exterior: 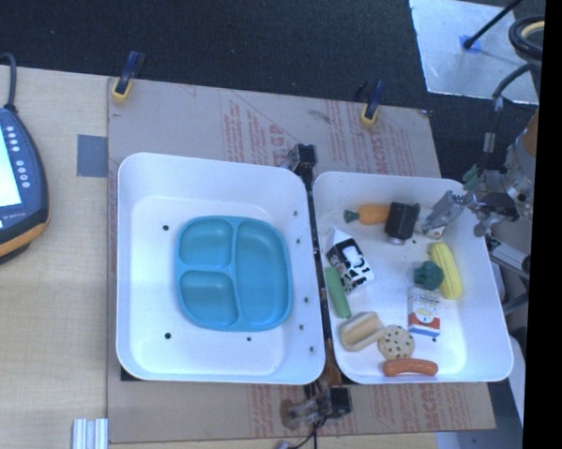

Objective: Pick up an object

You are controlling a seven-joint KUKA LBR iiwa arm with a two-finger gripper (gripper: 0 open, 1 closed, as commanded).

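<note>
**Over the right bin's far corner**

At the right bin, the gripper hangs over the far wall; whether it is released or clenched I cannot tell. Nearest lie the black block, just left, and the corn cob, just nearer the camera, long axis running near-to-far.

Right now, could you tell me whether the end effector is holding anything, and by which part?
Nothing is held: the end effector hangs above the right bin's far edge, with no object between its fingers.
</note>
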